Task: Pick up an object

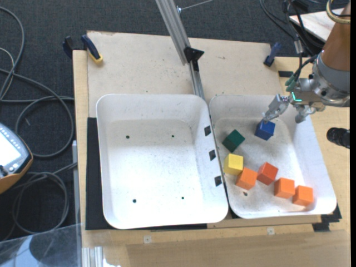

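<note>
Step in hand, as I read it: the reach-in / approach to a grasp, nothing lifted yet; all places below are given relative to the blue cube [265, 129].

Left to right: the left bin [111, 110] lies well to the left of the blue cube, past the divide between the two bins; the metal post [177, 24] rises up and to the left of it, behind the bins; the green cube [233, 140] sits just to its lower left, apart from it; the yellow cube [234, 163] is further down-left, touching an orange cube [246, 178]; a second orange cube [267, 172] sits straight below the blue one, well apart; two more orange cubes [293, 191] lie down and to its right, side by side near the rim of the right bin [320, 166].

Tool: the gripper [286, 111] hangs just up and to the right of the blue cube; fingers apart; one finger [273, 109] reaches down to the cube's top edge, touching or nearly, can't tell which; the other finger is off to the right, clear of the cube; nothing between them, so no hold.

Next move, my judgement: shift toward the cube so it sits between the fingers, drop lower, close, then lift; risk is the near finger nudging the cube aside instead of straddling it.
</note>
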